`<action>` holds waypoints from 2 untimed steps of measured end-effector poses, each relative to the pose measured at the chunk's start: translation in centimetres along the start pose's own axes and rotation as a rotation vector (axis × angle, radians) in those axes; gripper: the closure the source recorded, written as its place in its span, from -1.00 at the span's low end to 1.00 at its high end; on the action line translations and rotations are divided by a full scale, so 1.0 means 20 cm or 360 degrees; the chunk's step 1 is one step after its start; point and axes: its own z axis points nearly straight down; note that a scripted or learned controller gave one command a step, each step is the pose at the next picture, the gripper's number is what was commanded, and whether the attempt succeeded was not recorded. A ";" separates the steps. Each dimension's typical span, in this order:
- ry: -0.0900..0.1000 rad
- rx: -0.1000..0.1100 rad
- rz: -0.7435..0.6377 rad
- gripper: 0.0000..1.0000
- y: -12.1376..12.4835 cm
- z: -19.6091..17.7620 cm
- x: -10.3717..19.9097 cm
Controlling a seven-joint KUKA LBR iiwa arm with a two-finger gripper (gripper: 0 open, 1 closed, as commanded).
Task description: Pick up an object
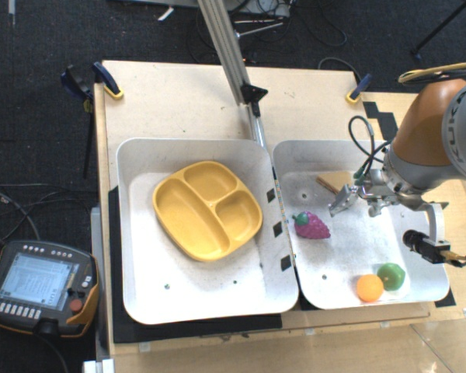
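The right bin (349,158) holds a purple toy grape bunch (313,226) with a green stem, an orange ball (369,287), a green ball (391,275) and a tan wooden block (331,183). My gripper (358,205) hangs over the upper middle of this bin, right of the grapes and just below the block. Its two metal fingers stand apart with nothing between them. The two balls lie side by side near the bin's front right corner, well below the gripper.
A yellow divided plate (208,210) lies in the left bin (140,286). A metal pole (227,41) slants down to the wall between the bins. The grey and orange arm (431,142) covers the right bin's right side. A teach pendant (35,286) sits off the bench at left.
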 end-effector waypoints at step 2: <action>-0.0002 -0.0011 -0.0001 1.00 0.00 0.12 0.00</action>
